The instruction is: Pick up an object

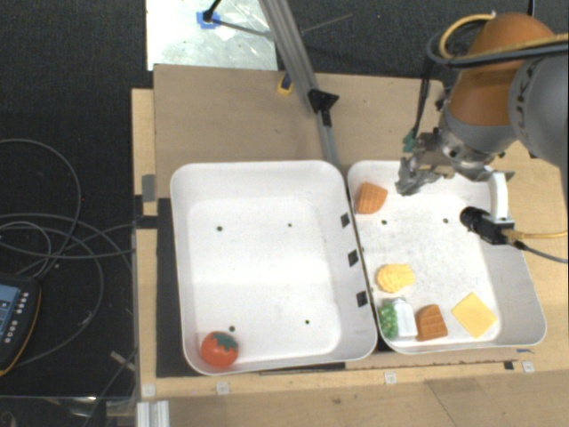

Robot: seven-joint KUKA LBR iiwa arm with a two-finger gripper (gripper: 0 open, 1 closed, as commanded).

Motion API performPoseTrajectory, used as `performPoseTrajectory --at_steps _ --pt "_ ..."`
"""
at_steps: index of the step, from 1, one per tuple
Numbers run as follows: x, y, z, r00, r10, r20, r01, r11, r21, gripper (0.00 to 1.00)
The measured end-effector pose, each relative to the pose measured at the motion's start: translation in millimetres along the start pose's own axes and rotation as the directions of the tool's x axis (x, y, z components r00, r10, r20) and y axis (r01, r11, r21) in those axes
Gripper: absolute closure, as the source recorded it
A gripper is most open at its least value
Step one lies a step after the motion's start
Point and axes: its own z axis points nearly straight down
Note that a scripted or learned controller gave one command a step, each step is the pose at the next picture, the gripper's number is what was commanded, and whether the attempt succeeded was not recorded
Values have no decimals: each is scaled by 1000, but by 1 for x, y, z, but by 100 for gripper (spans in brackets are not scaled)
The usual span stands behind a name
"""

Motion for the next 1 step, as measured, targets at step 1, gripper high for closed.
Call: performPoseTrajectory --at_steps 1 --pt "51 -20 4 1000 -1 -1 1 1000 0 100"
